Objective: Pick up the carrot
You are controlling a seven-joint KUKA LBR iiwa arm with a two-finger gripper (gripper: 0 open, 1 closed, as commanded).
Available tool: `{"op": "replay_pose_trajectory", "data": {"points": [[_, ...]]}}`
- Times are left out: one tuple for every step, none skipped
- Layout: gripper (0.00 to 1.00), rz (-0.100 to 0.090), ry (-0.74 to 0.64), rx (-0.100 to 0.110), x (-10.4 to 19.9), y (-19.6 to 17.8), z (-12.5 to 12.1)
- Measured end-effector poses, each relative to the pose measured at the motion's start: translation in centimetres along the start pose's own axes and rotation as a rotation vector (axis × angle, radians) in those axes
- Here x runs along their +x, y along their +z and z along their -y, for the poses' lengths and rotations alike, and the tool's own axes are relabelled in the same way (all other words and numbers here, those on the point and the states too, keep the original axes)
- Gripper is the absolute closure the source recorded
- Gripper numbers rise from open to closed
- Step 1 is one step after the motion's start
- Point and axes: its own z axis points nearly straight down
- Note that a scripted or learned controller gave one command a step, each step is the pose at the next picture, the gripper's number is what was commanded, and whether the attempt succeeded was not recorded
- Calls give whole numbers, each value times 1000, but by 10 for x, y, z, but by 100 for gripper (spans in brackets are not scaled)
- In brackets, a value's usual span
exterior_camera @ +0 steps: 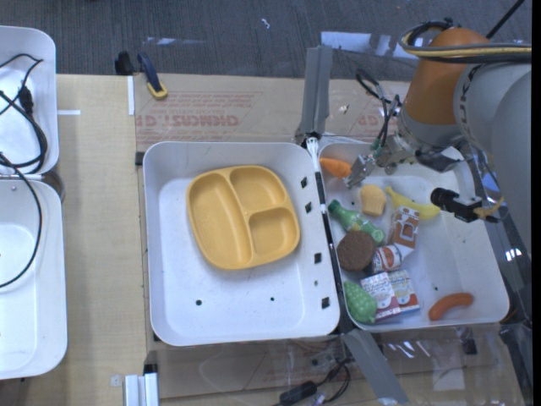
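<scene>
The arm (473, 100) is reaching in from the upper right of the frame, its orange band sitting above the grey wrist, and its gripper (362, 169) is hanging low over the upper left corner of the right bin (494, 299). Whether the gripper is apart or together cannot be told from this slant, since the metal tips are blurring into the bin wall.

The carrot (336, 167) is lying in that same upper left corner of the right bin, just to the left of the gripper tips and close beside them; whether they are touching is not clear. Nothing is showing between the tips.

Below the carrot, a pale yellow block (372, 200) is resting near a banana (412, 204), which is lying to its right. A green bottle (354, 218) is lying at a slant along the left side of the bin, and a brown round cookie (357, 249) is sitting just under it. A small red and white carton (404, 226) is standing to the right of the cookie, with a can (387, 259) below it. A printed box (390, 294) is lying near the lower left corner, and a sausage (450, 305) is lying near the lower right.

In the left bin (169, 303), a yellow divided plate (243, 216) is sitting in the upper middle.
</scene>
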Motion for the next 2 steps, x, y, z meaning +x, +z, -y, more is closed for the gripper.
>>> {"op": "replay_pose_trajectory", "data": {"points": [[100,-2,0,3,0,-10,0],[0,-2,0,3,0,-10,0]]}}
